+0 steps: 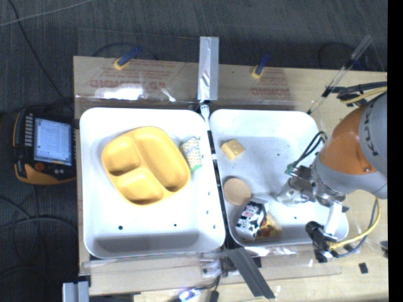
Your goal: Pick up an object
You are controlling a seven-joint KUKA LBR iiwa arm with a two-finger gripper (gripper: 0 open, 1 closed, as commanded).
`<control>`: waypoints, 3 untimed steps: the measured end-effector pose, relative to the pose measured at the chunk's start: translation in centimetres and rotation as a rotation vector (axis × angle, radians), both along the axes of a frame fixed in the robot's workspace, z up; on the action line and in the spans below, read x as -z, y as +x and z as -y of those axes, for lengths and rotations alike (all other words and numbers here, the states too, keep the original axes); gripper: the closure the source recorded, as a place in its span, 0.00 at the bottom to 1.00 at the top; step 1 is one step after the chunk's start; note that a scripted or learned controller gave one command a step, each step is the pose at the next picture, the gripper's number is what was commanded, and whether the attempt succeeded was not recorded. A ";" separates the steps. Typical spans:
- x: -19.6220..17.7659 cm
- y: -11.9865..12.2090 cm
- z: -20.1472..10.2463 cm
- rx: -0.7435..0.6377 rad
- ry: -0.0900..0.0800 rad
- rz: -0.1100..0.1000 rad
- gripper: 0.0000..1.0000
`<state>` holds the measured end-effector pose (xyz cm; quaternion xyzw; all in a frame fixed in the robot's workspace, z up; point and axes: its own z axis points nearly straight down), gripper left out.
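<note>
The right bin [271,128] holds a pale yellow block [233,148] near its back left and a tan round disc [237,190] by its left wall. A black-and-white patterned carton [250,219] lies at the front left, with a small reddish-yellow item [271,229] against it. My gripper [293,190] is low in the right half of this bin, to the right of the disc and above-right of the carton. Nothing shows in its grasp. The grey arm with its orange band [352,146] reaches in from the right.
In the left bin [94,231] sits a yellow divided plate [145,163], with a small patterned packet [191,151] beside it near the divider. A handheld pendant [47,146] lies left of the bench. Cables [343,244] trail at the right bin's front right corner.
</note>
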<state>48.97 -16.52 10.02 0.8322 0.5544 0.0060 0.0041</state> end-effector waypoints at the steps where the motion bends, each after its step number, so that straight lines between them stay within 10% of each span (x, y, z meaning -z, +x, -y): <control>1: -3.8 -0.7 4.7 -0.295 -0.003 -0.018 1.00; 2: 0.8 1.9 3.3 -0.501 -0.011 -0.008 1.00; 3: -8.5 -0.5 5.8 -0.652 -0.005 -0.015 1.00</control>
